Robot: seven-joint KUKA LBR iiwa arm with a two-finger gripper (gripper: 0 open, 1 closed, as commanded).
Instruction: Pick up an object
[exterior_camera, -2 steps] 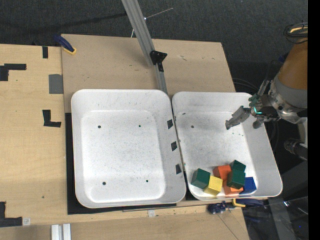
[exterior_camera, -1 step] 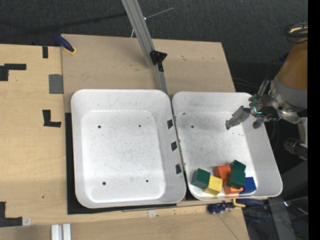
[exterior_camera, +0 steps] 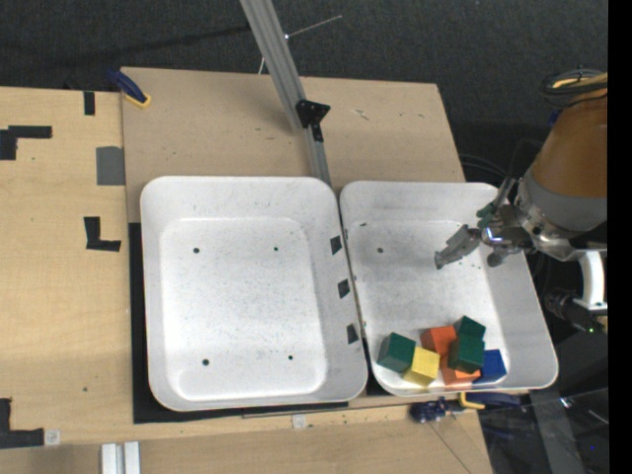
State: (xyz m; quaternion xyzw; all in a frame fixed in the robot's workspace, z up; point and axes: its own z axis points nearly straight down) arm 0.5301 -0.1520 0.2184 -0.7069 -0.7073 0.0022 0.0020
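Wooden bench (exterior_camera: 247, 117) carries two white bins, and in the right bin (exterior_camera: 415, 220) the hand (exterior_camera: 456, 248) hangs bare over open floor, well apart from the blocks (exterior_camera: 444, 354) heaped in its near corner, so nothing is picked up yet; whether the hand is spread or pressed together I cannot tell.

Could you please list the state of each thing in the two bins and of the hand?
Hand: above the right bin, nothing visibly in it.
Blocks: heaped together in the right bin's near corner.
Right bin: flat on the bench, holding the blocks.
Left bin: flat on the bench.
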